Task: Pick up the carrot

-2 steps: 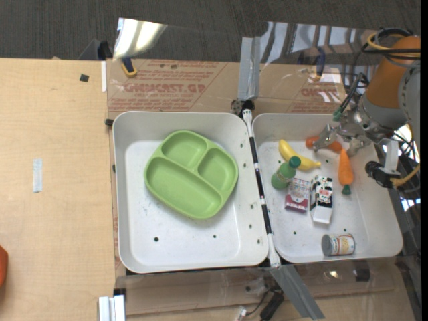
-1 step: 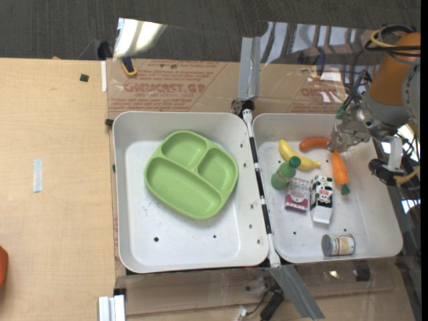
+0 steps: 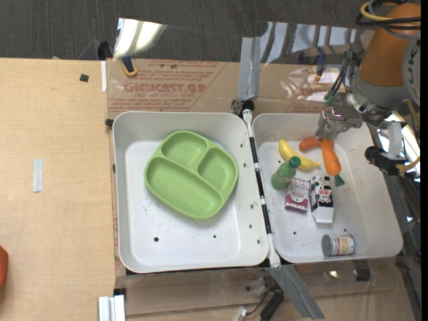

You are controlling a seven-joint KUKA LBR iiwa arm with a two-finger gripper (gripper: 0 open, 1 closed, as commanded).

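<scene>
Carrot (image 3: 330, 159) lies near the right bin's (image 3: 381, 246) far edge, beside a banana (image 3: 295, 154). The gripper (image 3: 327, 130) hangs at its upper end; whether the claw is apart or clamped cannot be told.

The arm (image 3: 391, 52) is cut off by the right and top edges. Whether the gripper (image 3: 329, 127) touches the carrot (image 3: 330, 158) cannot be told. Labels on the can (image 3: 338, 245) and cartons (image 3: 298, 194) are too small to read. An orange thing (image 3: 2, 267) is cut by the left edge.

Glossy white plastic bins (image 3: 127, 199), a matt green plastic plate (image 3: 191, 174), seemingly a metal can (image 3: 338, 245).
</scene>
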